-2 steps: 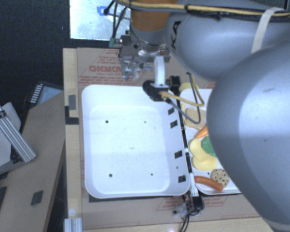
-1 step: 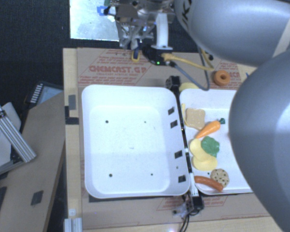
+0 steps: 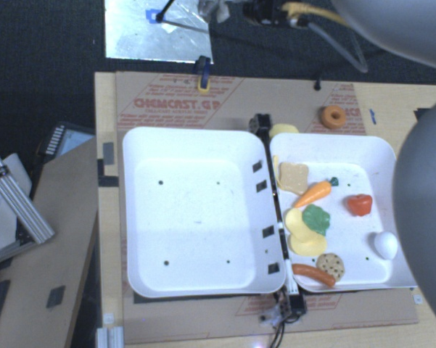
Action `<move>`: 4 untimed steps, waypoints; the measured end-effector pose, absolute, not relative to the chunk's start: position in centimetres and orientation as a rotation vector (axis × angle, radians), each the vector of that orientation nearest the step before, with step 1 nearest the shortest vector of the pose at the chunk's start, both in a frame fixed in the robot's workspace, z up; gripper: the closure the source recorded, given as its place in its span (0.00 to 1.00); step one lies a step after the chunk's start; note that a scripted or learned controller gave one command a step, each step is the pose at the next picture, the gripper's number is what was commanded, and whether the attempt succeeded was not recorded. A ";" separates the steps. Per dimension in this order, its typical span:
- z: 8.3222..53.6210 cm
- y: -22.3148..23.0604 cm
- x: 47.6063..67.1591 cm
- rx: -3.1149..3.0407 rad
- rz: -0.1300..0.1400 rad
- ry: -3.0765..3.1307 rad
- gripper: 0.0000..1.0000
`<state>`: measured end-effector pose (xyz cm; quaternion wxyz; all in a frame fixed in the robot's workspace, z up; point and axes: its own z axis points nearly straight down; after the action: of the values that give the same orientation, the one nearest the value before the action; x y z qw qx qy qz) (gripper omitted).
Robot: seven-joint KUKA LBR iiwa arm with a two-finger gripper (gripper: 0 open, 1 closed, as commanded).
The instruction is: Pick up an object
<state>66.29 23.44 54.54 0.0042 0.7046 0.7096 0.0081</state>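
Note:
The right bin [image 3: 377,154] holds several toy foods: a toast slice [image 3: 294,177], an orange carrot [image 3: 313,193], a green leafy piece [image 3: 316,218], a red tomato [image 3: 360,204], a white egg [image 3: 385,245], a pale yellow piece [image 3: 305,238], a cookie [image 3: 331,266] and a sausage [image 3: 312,273]. My gripper [image 3: 219,2] hangs blurred at the top of the view, high above the bench and far from the bins. Nothing can be seen in it.
The left bin [image 3: 196,209] lies beside the right one. A donut [image 3: 334,117] rests on the cardboard behind the right bin, and a yellow piece [image 3: 283,130] sits at that bin's back rim. The grey arm [image 3: 421,209] covers the right edge.

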 end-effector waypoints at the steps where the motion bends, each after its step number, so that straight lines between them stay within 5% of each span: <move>1: 51.1 16.9 66.9 2.225 -0.002 2.216 1.00; 2: 53.7 19.3 66.8 2.214 0.008 2.225 1.00; 4: 49.5 10.4 66.8 2.225 -0.003 2.219 1.00</move>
<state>66.84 10.36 49.51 -0.0003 0.7080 0.7062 -0.0010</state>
